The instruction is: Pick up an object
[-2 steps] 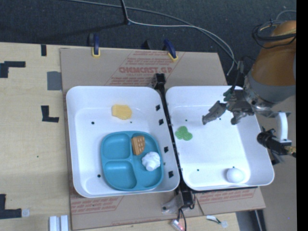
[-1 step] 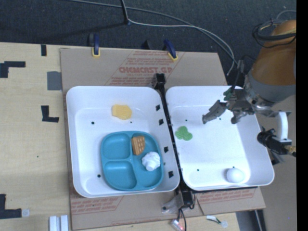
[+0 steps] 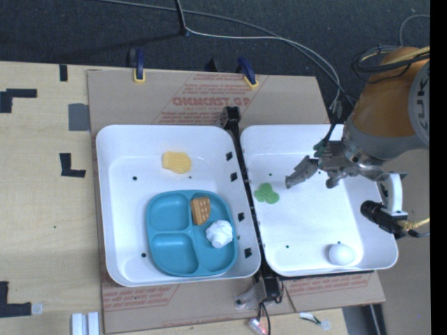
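Tool hangs over the right bin, fingers spread and holding nothing. We judge the green object, just left and below it near the divider, the likeliest target; we should centre over it, then descend before closing.

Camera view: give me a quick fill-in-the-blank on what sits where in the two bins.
1. The blue tray lies in the ____ bin.
2. The green object lies in the ____ bin.
3. The white ball lies near the right bin's ____ corner.
4. The yellow piece lies ____ the blue tray, on the bin floor.

Missing words: left; right; lower right; outside
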Motion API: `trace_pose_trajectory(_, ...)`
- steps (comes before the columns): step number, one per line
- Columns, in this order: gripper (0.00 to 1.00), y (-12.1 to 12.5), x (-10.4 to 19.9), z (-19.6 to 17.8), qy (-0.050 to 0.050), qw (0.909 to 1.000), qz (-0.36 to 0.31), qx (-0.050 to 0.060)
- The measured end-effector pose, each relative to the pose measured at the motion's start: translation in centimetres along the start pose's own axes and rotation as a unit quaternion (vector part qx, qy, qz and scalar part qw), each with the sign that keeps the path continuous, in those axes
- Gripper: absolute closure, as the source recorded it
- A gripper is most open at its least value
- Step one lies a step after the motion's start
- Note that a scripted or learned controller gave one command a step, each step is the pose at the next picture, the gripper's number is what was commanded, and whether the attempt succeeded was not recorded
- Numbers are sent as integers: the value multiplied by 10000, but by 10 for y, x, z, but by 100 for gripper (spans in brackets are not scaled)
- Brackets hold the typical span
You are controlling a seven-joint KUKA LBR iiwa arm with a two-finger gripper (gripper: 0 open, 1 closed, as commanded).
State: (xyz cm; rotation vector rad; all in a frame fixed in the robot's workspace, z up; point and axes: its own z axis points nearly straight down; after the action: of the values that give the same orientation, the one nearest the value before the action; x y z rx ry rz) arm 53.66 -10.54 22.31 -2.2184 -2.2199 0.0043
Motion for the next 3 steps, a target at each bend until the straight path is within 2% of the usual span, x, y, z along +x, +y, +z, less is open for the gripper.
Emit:
trace_pose_trajectory(2, 0, -4, -6, 87, 1, 10000, 2, 2)
trace_pose_trajectory(3, 100, -3, -6, 75, -1, 10000, -2, -16)
